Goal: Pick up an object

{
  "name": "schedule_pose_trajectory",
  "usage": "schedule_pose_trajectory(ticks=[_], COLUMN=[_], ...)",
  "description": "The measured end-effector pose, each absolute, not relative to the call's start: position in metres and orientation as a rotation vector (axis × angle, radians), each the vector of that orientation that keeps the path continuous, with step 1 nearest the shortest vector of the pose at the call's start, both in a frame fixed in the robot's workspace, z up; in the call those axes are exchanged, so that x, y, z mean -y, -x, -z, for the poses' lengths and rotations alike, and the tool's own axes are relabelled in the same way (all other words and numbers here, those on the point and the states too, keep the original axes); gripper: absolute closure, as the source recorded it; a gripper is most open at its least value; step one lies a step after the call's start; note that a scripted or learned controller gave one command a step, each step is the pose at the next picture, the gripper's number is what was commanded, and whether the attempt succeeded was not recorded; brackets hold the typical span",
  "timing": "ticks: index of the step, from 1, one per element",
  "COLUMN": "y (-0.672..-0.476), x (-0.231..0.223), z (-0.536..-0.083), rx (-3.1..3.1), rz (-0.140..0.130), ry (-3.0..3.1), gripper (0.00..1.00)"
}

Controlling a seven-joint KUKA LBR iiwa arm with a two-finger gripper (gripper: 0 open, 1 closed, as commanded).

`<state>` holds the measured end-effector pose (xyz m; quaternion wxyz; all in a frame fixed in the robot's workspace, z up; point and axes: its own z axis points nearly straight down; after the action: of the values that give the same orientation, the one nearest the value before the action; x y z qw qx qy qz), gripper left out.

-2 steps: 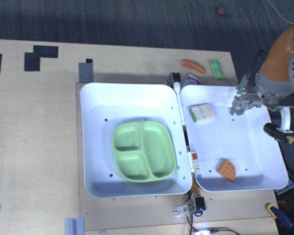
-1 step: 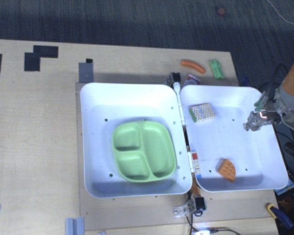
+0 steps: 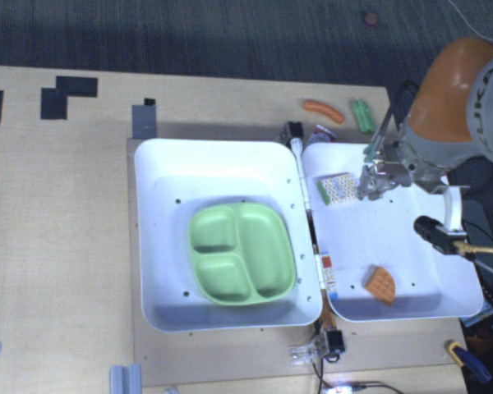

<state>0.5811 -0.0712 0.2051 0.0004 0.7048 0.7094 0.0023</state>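
In the right bin (image 3: 444,302) a small patterned white and green packet (image 3: 338,188) lies near the far left corner. An orange waffle-like piece (image 3: 380,285) rests near the bin's front edge. My gripper (image 3: 370,190) hangs over the right bin's far part, just right of the packet, fingers pointing down. Nothing shows between them. The left bin (image 3: 160,220) holds a green divided plate (image 3: 241,253).
Beyond the bins on the bench lie an orange sausage-shaped thing (image 3: 324,111) and a green object (image 3: 362,115). A purple item (image 3: 322,132) sits at the right bin's far rim. The grey arm with its orange band (image 3: 448,97) reaches in from the right.
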Motion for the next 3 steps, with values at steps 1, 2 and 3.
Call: schedule_pose_trajectory(ticks=[1,2,3], y=[-0.612,-0.556,-0.488], x=[0.169,0.194,0.168], z=[-0.17,-0.184,-0.235], rx=[-2.22,-2.222,-2.221], rz=[0.0,-0.002,-0.004], ry=[-2.217,-2.217,-2.217], gripper=[1.0,1.0,1.0])
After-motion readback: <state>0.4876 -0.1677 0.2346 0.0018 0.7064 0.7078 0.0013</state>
